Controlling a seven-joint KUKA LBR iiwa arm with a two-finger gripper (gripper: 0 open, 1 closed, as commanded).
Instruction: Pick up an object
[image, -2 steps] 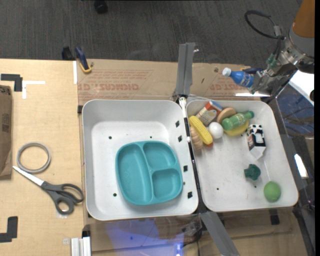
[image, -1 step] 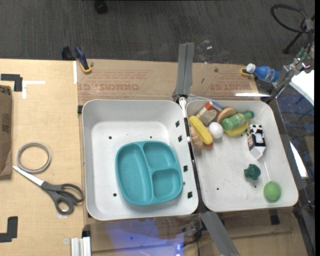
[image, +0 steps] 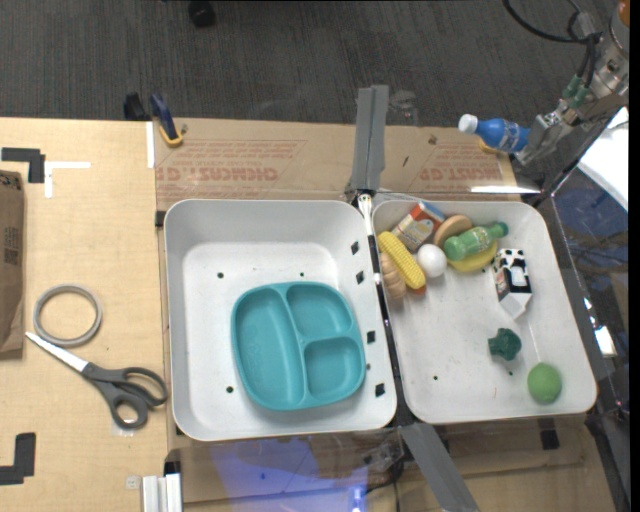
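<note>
The right bin holds several small objects. A yellow corn cob, a white ball, a green bottle on a banana and other toy food are bunched at its far left corner. A black-and-white carton lies near the right wall. A dark green piece and a light green ball sit apart toward the front right. The left bin holds a teal divided plate. My gripper hangs at the top right, beyond the bins and well above them.
A blue bottle lies on the cardboard behind the right bin. Scissors, a tape roll and a brown bag lie on the bench left of the bins. A grey divider bar runs back between the bins.
</note>
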